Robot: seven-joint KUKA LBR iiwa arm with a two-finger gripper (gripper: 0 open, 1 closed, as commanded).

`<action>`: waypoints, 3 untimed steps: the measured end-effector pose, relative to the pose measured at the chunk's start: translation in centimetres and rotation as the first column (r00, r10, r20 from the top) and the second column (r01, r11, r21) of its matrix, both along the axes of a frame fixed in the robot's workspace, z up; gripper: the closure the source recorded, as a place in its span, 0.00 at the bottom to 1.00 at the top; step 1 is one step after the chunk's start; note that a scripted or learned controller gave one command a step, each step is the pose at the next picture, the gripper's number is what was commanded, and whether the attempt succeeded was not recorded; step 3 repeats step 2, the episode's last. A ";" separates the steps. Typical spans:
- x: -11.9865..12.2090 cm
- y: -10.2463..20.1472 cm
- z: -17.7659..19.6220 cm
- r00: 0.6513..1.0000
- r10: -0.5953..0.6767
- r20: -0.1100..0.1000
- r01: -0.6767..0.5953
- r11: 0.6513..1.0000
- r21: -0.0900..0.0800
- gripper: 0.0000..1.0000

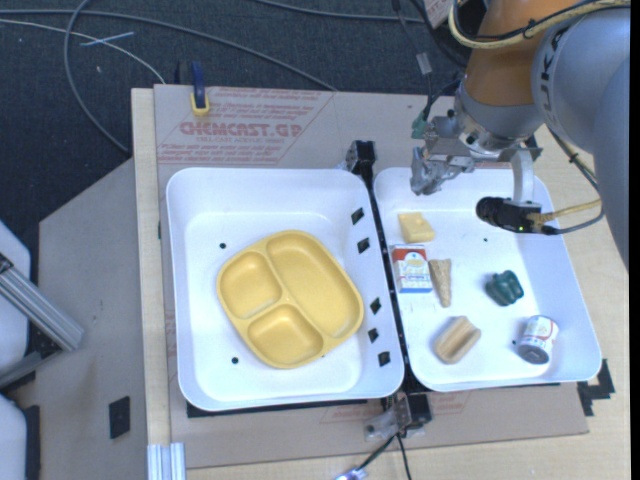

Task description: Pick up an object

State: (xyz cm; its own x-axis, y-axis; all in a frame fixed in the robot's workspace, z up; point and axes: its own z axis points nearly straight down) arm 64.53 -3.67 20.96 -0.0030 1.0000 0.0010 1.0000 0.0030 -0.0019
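**Caller:** Where's your pincer right now?

**Me:** My pincer [432,176] hangs over the far edge of the right bin [570,268], tips pointing down, nothing between them. Whether it's wide or narrow I can't tell from this slant.

**Caller:** Closest target?

**Me:** The yellow block [416,227] lies on the bin floor just in front of the pincer, nearest of the lot. Right past it, the red-and-white packet [411,270] and the tan cone [441,281] lie side by side, almost touching. That's a crowd, and I'd expect a bad closure there.

**Caller:** And further out?

**Me:** The tan roll [456,339] toward the near rim, the teal piece [505,287] and the small can [536,339] at the right side, each apart from its neighbours. Across the divider, the yellow tray [290,298] sits in the left bin [190,268].

**Caller:** So how do you play it?

**Me:** I'd judge the yellow block the best bet: short move, free sides. I'd centre over it, straddle its narrow faces, drop straight until the tips reach the floor, then close. The risk is nudging it toward the packet if I come in off-centre.
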 end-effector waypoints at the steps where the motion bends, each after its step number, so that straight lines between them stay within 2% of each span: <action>1: -0.3 5.8 -0.3 1.000 0.000 0.000 0.000 1.000 0.000 1.00; 2: -0.4 11.8 -0.2 1.000 0.002 0.002 -0.002 1.000 0.001 1.00; 3: -0.4 11.8 -0.2 1.000 0.002 0.002 -0.002 1.000 0.001 1.00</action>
